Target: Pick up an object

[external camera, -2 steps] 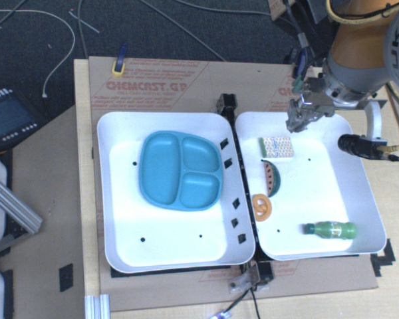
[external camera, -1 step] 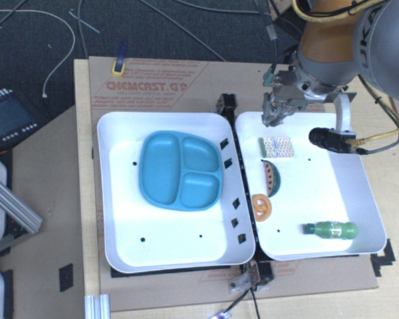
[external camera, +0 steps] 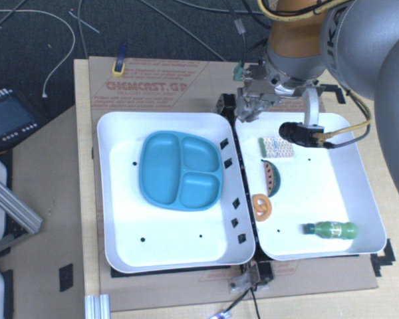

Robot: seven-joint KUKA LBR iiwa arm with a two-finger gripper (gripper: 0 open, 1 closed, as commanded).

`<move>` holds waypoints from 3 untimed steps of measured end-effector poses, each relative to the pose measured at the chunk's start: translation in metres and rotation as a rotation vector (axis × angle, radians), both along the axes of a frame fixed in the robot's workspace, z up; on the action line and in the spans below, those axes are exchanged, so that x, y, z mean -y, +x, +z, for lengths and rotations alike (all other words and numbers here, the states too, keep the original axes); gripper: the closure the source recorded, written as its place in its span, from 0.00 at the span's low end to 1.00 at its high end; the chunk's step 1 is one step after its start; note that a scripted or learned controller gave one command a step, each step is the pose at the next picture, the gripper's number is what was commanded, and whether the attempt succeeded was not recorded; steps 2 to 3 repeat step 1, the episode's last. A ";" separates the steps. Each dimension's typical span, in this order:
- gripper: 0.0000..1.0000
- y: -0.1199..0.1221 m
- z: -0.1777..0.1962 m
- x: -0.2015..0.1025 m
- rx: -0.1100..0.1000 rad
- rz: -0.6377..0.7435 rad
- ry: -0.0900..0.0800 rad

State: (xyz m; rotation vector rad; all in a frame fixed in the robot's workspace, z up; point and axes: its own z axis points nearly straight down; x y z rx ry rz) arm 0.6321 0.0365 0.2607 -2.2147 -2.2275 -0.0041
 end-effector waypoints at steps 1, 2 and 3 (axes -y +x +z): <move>1.00 0.003 -0.007 -0.053 -0.001 0.000 0.000; 1.00 0.003 -0.007 -0.053 -0.001 0.000 0.000; 1.00 0.003 -0.007 -0.053 -0.001 0.000 0.000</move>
